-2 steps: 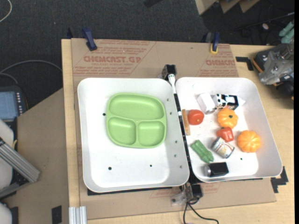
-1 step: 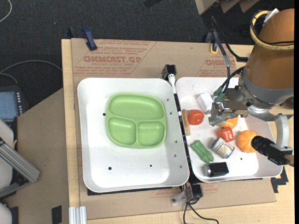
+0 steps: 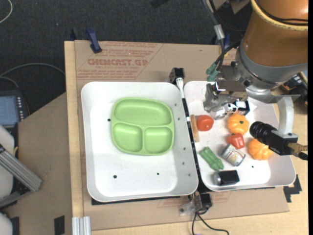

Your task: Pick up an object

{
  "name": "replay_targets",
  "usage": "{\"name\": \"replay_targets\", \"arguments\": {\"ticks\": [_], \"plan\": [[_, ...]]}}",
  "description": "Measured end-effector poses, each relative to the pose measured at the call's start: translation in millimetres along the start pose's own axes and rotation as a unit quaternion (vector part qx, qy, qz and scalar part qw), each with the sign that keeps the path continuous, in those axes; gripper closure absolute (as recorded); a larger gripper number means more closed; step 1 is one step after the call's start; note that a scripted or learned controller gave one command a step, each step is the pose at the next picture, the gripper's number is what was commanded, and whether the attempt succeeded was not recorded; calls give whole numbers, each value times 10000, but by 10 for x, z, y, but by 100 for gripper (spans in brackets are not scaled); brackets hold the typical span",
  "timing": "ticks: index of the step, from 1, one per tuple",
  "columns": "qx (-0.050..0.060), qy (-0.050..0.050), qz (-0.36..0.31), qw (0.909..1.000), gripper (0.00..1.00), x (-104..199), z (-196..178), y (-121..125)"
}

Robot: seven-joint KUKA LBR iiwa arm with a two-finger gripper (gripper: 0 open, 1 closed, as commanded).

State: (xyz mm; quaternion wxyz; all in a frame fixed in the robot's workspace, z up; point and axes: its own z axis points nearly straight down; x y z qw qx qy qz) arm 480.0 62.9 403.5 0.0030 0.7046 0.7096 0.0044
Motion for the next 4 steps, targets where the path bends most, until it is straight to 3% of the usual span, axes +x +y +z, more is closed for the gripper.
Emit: {"name": "replay_targets", "arguments": {"ticks": [1,2,3,4], "plan": [[25,1,7,10000,100,514,-247,1],[89,-20,59,9999,100,155,318,124],[26,-2,20,10000,100,359,-112,-6],[82,-20,70,9999,100,-203,282,-16]]}}
